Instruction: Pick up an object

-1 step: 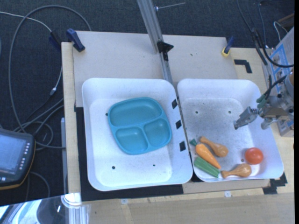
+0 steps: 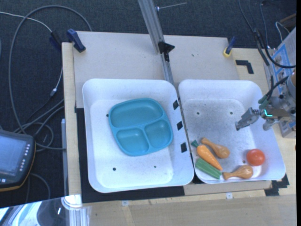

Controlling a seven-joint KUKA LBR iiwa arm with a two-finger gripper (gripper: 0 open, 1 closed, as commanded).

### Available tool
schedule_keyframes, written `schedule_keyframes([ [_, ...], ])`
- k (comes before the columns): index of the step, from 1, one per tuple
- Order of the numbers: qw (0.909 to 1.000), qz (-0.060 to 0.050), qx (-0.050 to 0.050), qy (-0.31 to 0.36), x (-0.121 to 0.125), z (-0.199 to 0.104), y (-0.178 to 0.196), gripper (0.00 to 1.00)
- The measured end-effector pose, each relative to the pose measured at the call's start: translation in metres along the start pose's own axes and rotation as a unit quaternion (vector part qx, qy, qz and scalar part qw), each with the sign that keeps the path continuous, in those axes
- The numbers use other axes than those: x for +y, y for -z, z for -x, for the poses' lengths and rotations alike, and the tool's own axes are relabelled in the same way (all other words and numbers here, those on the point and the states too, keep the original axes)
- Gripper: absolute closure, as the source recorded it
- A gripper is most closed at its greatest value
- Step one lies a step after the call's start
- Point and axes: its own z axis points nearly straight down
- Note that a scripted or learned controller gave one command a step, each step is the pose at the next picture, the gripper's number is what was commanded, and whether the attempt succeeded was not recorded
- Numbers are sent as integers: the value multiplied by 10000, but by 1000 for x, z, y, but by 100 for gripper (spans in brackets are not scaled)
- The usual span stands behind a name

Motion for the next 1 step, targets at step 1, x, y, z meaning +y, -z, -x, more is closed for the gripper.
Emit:
schedule_keyframes([
  [1,10000,-35,9,0,3,-8,-46,0],
])
